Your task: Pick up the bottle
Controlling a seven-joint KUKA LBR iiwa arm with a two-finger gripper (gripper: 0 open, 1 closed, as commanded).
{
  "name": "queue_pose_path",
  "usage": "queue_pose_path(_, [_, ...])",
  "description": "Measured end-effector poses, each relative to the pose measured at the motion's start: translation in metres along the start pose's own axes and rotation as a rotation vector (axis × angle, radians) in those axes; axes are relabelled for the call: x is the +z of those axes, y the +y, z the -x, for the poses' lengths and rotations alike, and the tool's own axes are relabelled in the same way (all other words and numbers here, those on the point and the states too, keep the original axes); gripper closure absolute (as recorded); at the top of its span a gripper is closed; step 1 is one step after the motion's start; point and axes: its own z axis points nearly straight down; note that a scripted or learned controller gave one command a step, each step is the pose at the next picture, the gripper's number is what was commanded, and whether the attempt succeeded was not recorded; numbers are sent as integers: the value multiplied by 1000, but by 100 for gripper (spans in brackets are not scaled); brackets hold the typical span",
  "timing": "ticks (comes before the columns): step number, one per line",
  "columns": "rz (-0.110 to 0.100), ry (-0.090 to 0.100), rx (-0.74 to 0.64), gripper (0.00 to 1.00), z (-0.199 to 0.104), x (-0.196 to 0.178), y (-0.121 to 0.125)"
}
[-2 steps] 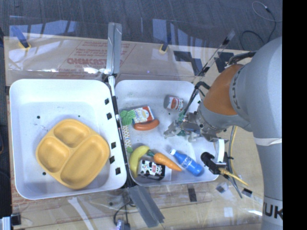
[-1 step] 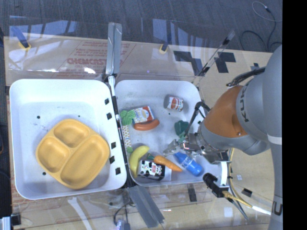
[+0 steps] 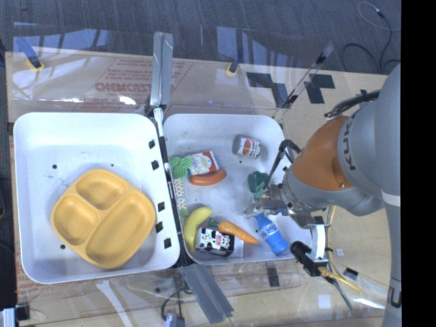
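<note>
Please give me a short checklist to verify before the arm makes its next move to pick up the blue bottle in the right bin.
1. Bottle lies in the right bin, near the front right corner: ok.
2. Gripper sits just above the bottle's top end: ok.
3. Bottle between the fingers: cannot tell.
4. Free space around the bottle: not ok; the carrot lies close on its left, the bin wall close on its right.
5. Green toy next to the gripper may get bumped: not ok.

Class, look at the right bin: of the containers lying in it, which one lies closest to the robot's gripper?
The blue bottle, lying directly under the gripper near the bin's right wall. The small can lies toward the back, and the black-and-white carton lies further left.
</note>
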Motion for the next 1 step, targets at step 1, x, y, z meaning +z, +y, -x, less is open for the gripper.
queue_pose_path(1, [-10, -2, 358, 100, -29, -119, -7])
